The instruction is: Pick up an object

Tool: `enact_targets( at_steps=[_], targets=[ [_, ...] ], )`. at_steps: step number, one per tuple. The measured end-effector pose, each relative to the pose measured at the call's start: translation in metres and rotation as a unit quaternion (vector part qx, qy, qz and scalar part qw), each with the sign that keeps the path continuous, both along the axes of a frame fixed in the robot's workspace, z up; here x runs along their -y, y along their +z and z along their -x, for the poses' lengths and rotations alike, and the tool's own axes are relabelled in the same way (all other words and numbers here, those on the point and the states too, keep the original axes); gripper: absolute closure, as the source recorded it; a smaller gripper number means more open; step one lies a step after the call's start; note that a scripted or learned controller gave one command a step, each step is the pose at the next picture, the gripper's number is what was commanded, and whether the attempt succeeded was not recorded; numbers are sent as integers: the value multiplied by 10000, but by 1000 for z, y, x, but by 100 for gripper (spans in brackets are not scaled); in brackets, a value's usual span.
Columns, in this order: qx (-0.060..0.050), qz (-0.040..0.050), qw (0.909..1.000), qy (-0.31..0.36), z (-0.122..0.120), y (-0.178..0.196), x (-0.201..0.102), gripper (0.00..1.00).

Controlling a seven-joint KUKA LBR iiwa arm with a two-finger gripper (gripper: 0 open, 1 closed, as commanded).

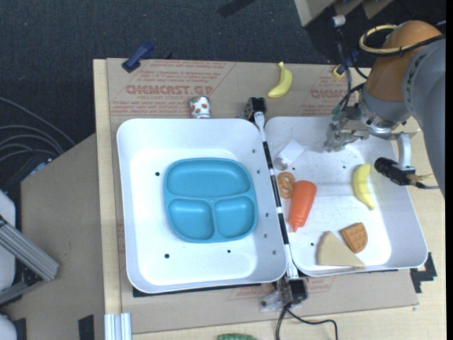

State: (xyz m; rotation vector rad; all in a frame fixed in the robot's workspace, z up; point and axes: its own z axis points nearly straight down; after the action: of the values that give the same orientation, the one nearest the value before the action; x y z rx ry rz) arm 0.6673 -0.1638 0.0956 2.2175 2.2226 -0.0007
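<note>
Objects lie in the right bin (407,222): a banana (364,185), carrot (301,204), pretzel (285,183), bread wedge (333,251) and cookie (354,236). The gripper (342,134) hangs over the bin's upper part, above and left of the banana, apart from it.

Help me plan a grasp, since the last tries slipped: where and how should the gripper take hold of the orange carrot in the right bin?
Grip the carrot across its thick upper half, coming straight down from above. It lies flat, narrowing toward the bottom, so the wide part probably gives the fingers most surface. Close across its width; the pretzel and the bin wall crowd its left side.
</note>
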Motion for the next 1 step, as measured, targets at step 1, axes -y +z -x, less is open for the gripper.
enact_targets(
  at_steps=[1],
  targets=[
    [-4,-1,10000,1,0,0,0,0]
  ],
)
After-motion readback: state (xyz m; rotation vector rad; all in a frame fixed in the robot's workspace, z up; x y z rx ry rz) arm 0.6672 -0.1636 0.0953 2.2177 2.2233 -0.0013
